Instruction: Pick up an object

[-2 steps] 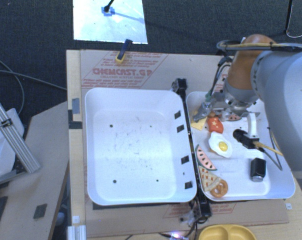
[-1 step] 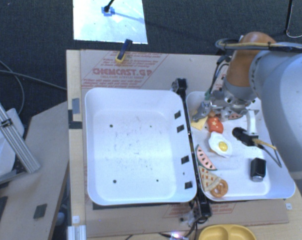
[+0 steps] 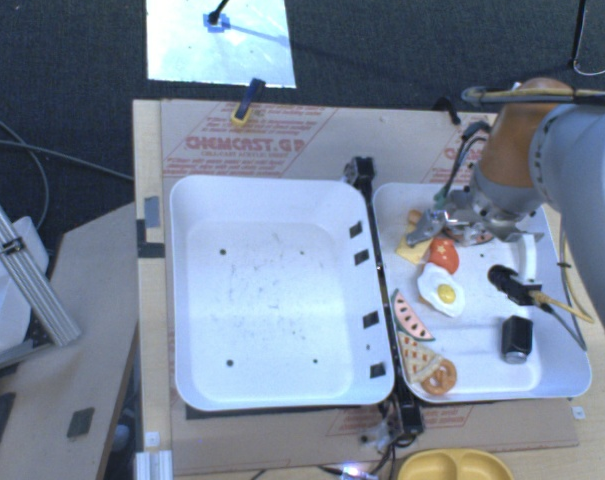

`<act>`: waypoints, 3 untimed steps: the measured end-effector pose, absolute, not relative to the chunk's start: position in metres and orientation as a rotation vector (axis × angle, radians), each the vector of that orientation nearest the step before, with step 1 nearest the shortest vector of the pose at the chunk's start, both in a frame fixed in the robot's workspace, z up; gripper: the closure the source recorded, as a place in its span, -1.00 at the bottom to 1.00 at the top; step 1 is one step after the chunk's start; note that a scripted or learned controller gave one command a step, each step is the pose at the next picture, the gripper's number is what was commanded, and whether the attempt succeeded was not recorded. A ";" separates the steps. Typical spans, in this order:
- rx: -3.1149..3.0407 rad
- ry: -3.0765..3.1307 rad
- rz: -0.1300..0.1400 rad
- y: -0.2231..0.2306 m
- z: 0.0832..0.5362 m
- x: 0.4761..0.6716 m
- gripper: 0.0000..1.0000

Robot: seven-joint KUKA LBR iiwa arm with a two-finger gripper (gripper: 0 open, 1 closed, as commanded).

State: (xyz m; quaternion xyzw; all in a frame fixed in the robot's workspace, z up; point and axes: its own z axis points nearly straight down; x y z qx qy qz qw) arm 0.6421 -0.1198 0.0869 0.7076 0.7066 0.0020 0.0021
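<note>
Several small things crowded in the right bin (image 3: pixel 574 376), most of them toy food: red tomato piece (image 3: pixel 443 255), fried egg (image 3: pixel 443 293), yellow cheese slice (image 3: pixel 411 254), watermelon slice (image 3: pixel 408 317), and farther toward the near rim a pretzel (image 3: pixel 440 375). Tool (image 3: pixel 428 230) low over the far-left part of this bin, just above the cheese slice and touching or almost touching the tomato piece; impossible to tell from this slanted view whether wide or narrow, and nothing seen held in it.

Possible troubles from here, as a judgement only:
- Closing on two things together, because of tomato piece, cheese slice and fried egg lying so near each other; then likely a slip of one or both during the lift.
- Closing on nothing, with the cheese slice so flat against the bin floor and hard to get under.
- Pushing the tomato piece sideways onto the fried egg instead of gripping it, if descending off-centre.
- Scraping the bin wall or the divider between the right bin and the left bin (image 3: pixel 182 200), given the position near that side.
</note>
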 end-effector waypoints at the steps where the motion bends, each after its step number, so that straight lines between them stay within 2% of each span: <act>1: 2.212 2.223 0.005 -0.090 0.087 0.647 -1.00; 2: 2.242 2.236 -0.016 -0.128 0.085 0.666 -1.00; 3: 2.213 2.226 0.004 -0.098 0.086 0.670 -1.00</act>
